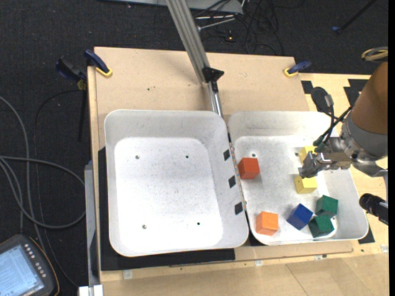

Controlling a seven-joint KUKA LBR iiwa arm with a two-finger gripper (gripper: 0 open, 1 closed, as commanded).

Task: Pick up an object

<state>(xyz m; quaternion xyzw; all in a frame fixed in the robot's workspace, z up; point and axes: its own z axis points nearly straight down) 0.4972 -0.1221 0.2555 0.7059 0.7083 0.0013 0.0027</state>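
My gripper (pixel 310 163) hangs low over the right part of the right bin (pixel 271 128), directly above a yellow block (pixel 305 183). Another bit of yellow (pixel 307 152) shows just behind the gripper. A red-orange block (pixel 249 168) lies near the bin's left side. An orange block (pixel 267 222) sits at the front. A blue block (pixel 301 216) rests beside two green blocks (pixel 328 205) (pixel 321 226) at the front right.
The left bin (pixel 123 128) lies beside the right one. A metal pole (pixel 191 36) slants across the back of the bench. Clamps (pixel 99 63) (pixel 296 68) hold the board's rear corners. Cables lie on the floor at left.
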